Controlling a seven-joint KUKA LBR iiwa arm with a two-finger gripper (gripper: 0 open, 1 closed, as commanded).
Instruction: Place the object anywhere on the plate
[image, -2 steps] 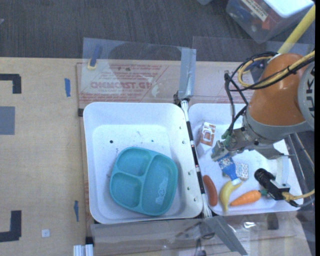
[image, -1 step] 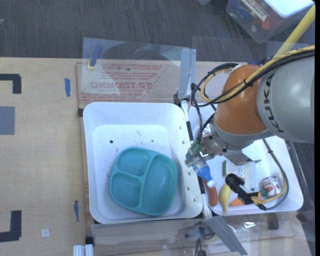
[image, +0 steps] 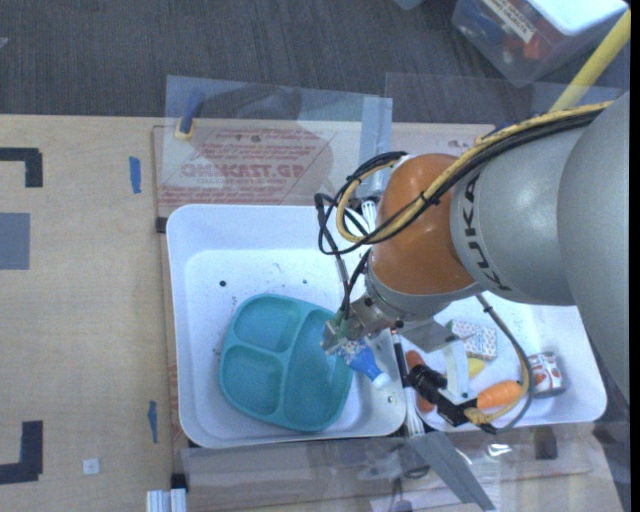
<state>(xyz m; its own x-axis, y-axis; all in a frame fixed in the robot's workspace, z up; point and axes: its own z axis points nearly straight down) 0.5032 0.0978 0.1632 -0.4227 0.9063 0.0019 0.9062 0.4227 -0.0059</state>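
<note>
The left bin (image: 190, 300) holds a teal plate (image: 275, 365). The right bin (image: 585, 400) holds a carrot (image: 498, 393) and can (image: 545, 372). The tool (image: 348, 340) hangs over the plate's edge.

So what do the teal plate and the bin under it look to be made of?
Teal plate: likely molded plastic, judging by its uniform colour, soft sheen and rounded compartment ridges. Left bin: probably white plastic too, smooth and slightly glossy, with dark specks and scuffs on its floor.
</note>
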